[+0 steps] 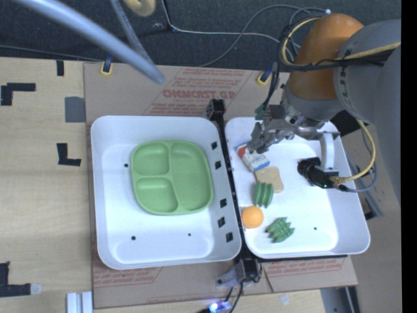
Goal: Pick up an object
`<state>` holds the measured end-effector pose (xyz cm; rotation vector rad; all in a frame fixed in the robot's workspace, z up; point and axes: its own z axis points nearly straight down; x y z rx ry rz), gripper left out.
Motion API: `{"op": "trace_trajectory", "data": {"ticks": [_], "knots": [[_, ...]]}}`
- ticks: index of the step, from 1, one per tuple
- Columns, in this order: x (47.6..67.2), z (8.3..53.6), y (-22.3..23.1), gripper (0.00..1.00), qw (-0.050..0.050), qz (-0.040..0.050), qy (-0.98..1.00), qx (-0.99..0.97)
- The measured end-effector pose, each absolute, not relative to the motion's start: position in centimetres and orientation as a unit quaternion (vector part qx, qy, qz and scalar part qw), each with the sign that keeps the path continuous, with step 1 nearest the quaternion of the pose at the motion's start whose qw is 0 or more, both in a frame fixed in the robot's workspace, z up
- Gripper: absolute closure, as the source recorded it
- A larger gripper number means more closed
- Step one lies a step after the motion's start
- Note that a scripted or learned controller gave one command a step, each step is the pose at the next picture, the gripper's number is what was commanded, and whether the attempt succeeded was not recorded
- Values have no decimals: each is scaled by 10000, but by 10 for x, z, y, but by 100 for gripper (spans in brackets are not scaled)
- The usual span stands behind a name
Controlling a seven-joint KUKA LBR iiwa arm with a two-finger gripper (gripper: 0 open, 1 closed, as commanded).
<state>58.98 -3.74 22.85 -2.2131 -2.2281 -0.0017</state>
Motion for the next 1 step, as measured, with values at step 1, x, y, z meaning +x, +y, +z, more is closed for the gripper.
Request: {"op": "trace_trajectory", "data": {"ticks": [1], "knots": [[593,218,21,100,10,8,-7093,-7049]]}}
